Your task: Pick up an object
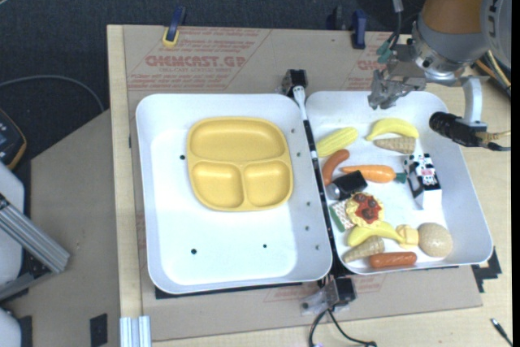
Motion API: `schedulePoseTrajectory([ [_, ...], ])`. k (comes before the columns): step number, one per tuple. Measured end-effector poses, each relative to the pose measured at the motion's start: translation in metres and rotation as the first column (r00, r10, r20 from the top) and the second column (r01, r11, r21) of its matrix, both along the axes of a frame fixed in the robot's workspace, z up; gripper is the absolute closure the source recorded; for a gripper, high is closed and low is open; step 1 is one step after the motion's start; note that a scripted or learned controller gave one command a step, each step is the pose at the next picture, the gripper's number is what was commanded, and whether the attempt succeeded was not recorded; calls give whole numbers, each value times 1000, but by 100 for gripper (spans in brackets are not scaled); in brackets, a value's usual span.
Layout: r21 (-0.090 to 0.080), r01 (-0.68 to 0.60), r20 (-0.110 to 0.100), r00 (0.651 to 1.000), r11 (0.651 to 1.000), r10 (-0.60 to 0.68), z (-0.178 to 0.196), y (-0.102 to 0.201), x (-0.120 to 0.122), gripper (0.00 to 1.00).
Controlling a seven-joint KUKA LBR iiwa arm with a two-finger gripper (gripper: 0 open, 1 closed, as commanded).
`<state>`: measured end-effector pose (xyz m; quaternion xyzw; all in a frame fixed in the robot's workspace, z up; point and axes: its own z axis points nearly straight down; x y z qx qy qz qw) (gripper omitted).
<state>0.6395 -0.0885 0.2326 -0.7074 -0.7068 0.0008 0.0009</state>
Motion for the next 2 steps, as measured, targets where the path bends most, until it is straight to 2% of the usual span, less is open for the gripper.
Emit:
schedulePoseTrajectory([
  [1, -2, -2, 5, 1000, 1000, 2, -8, -3, 16, 100],
  [2, -1, -2, 6, 1000, 1000, 2, 2, 0, 12, 100],
])
